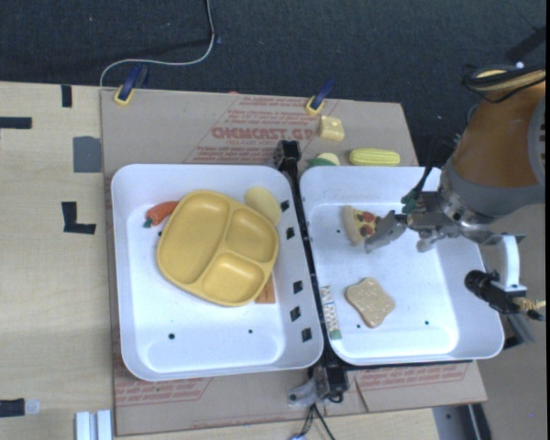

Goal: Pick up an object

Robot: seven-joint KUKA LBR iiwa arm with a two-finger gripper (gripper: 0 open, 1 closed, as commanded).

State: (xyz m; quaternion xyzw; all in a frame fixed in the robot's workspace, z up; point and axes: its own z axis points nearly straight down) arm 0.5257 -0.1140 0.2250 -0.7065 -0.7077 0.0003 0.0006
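Observation:
My gripper [381,235] hangs over the right bin [440,337], reaching in from the right, just to the right of a pizza slice toy [356,223]. A toast slice [369,302] lies lower in the same bin. The left bin [202,356] holds a yellow divided plate [218,247], with a pale yellow piece [263,202] at its upper right and an orange carrot [161,212] at its upper left. Nothing shows between the fingers.
Behind the bins on the cardboard lie a corn cob [374,158], a small yellow block [331,128] and a green-white item [324,160]. Black clips [299,282] run along the divider between the bins. A cable [197,26] crosses the dark floor behind.

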